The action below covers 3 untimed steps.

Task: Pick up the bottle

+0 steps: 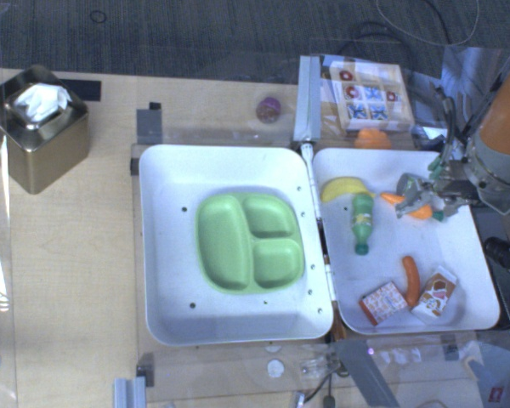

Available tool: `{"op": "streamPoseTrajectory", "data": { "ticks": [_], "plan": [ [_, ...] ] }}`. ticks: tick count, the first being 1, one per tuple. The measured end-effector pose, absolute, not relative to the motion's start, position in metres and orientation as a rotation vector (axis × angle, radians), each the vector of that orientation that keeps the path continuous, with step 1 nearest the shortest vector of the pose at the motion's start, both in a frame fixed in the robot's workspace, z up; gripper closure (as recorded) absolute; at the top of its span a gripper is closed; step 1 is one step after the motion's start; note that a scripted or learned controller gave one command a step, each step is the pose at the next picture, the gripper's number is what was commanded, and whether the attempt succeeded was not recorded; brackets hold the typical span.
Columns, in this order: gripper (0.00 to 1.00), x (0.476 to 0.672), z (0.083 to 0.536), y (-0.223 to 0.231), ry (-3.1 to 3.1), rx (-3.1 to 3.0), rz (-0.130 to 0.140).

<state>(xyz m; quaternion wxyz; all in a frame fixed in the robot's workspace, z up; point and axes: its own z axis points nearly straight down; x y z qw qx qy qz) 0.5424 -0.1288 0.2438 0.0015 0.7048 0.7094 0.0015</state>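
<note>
Pale wooden bench (85, 253) carries a brass-coloured tissue box (38, 130) at far left. Next comes the left bin (166, 313), holding a green divided plate (249, 241). In the right bin (467, 262), the green bottle (361, 223) lies on its side near the left wall, just below a yellow banana (344, 187). Toward the front lie a small red carton (382, 303), a sausage (410, 280) and a white carton (434, 297). The gripper (416, 201) hovers right of the bottle, apart from it, fingers spread and holding nothing, above an orange piece (420, 213).
</note>
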Motion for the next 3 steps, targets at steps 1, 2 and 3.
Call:
{"op": "streamPoseTrajectory", "data": {
  "ticks": [1,2,3],
  "plan": [
    [0.00,0.574,0.122,-0.087,2.564,1.811,0.004],
    [0.00,0.608,0.089,-0.093,2.501,1.886,0.011],
    [1.00,0.612,0.103,-0.093,2.494,1.877,0.019]
  ]
}}
